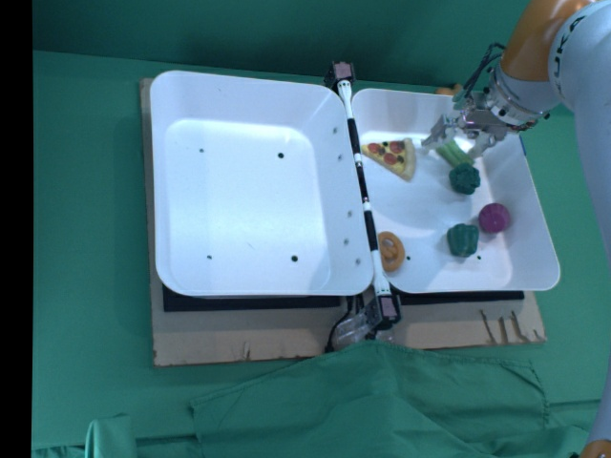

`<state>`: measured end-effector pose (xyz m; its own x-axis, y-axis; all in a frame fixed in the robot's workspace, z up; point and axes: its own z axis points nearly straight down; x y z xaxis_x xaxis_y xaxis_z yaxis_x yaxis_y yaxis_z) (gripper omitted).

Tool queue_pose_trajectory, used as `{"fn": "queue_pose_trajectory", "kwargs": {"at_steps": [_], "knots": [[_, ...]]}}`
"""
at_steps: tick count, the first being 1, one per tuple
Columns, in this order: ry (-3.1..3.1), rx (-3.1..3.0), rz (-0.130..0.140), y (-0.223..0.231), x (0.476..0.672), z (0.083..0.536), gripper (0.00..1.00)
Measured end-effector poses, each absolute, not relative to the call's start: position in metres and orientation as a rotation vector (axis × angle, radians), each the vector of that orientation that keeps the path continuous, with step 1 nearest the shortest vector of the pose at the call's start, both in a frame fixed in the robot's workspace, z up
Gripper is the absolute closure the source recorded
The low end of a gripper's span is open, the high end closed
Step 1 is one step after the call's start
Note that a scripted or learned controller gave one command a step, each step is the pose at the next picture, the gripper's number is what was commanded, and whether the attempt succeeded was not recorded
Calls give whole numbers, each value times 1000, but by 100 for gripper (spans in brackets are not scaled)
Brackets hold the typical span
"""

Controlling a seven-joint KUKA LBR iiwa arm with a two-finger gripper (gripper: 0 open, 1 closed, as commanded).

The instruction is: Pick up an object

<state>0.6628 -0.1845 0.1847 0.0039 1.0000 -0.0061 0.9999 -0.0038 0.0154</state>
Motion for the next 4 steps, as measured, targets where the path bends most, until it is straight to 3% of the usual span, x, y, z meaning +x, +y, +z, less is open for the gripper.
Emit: {"fn": "queue_pose_trajectory", "kwargs": {"at_steps": [1,4], "knots": [[2198,2211,13,-187,665,199,100],[2213,2217,7,-179,665,360,100]]}}
